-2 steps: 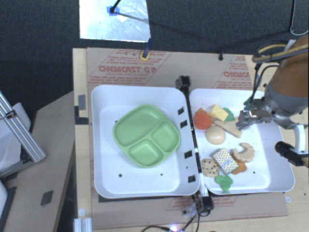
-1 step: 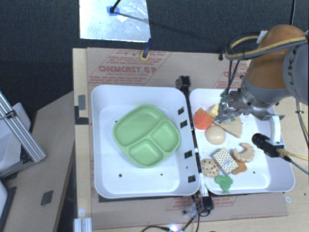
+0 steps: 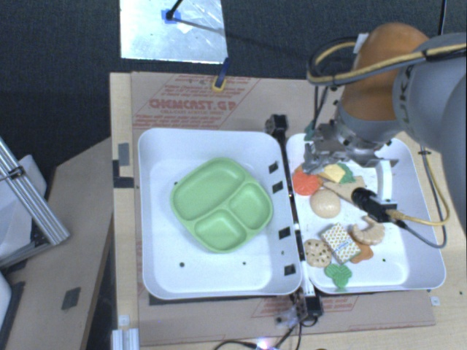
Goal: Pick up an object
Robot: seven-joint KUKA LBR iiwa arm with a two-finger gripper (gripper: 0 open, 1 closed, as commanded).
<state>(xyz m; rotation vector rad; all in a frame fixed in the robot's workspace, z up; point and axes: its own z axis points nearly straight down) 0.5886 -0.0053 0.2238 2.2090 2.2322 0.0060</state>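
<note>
From where I stand, the grey arm with its orange band (image 3: 383, 64) reaches in over the right-hand shallow white bin (image 3: 427, 268), and the gripper (image 3: 319, 157) hangs low at that bin's far left corner, close to the divide between the two bins; the wrist covers it, so I cannot tell whether it is apart or together, and I see nothing held in it. All the loose things lie in this right bin, in its left half. Just beside the gripper is a round red-orange toy piece like a tomato (image 3: 306, 182), and next to that, on the right, a small pale yellow wedge (image 3: 333, 173). Below them sits a smooth beige egg-shaped piece (image 3: 325, 204). Further toward the near edge are a tan curled piece like a pretzel (image 3: 367, 232), a square cracker with a pale checked face (image 3: 340, 243) lying tilted, a round brown speckled biscuit (image 3: 317, 252) touching the cracker's left side, a small orange bit (image 3: 362, 253) to the cracker's right, and a small green leafy piece (image 3: 338, 274) nearest the bin's front wall. The left-hand white bin (image 3: 160, 268) holds a pale green plastic plate with three compartments (image 3: 222, 204), lying flat and turned at a slant. Both bins rest on a brown cardboard sheet with red printing (image 3: 193, 102) on the pale counter (image 3: 80, 188)
</note>
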